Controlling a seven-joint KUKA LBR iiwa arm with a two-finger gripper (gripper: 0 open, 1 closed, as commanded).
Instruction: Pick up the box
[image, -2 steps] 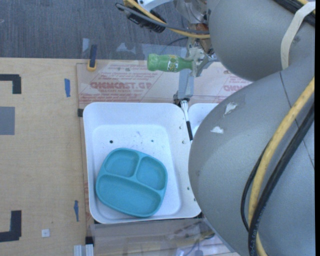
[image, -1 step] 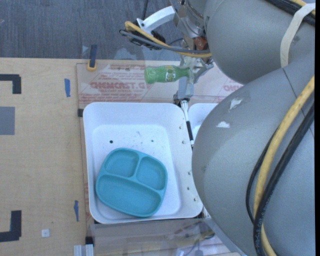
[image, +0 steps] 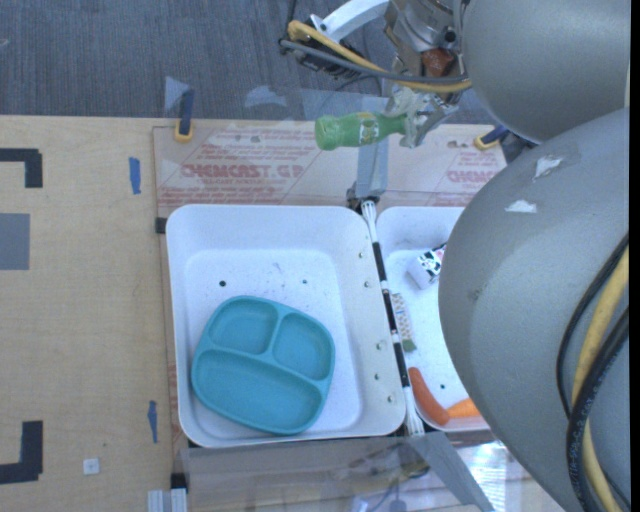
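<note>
Gripper (image: 412, 118) is high over the far edge of the bench, beyond both bins, with a green bottle-shaped object (image: 350, 131) lying sideways at its tip. Whether the claw is clamped on that object or merely beside it, cannot tell; the wrist hardware masks the contact.

Box: no clear box visible. A small white item with black markings (image: 430, 263) sits in the right bin (image: 400, 232), near its far wall, just at the edge of the grey arm (image: 540, 300); possibly the box, but too small and half hidden to confirm.

Left bin (image: 190, 300) holds a teal divided plate (image: 262, 364). An orange object (image: 440, 405) lies at the right bin's near edge.

Risks:
- The arm's bulk hides most of the right bin, so target position is uncertain.
- If the green object is held, the claw is occupied and cannot take the box.
- The wrong item gets grasped.

Writing: red print on the board (image: 250, 165) behind the bins reads roughly "CHEMCAST GP".
</note>
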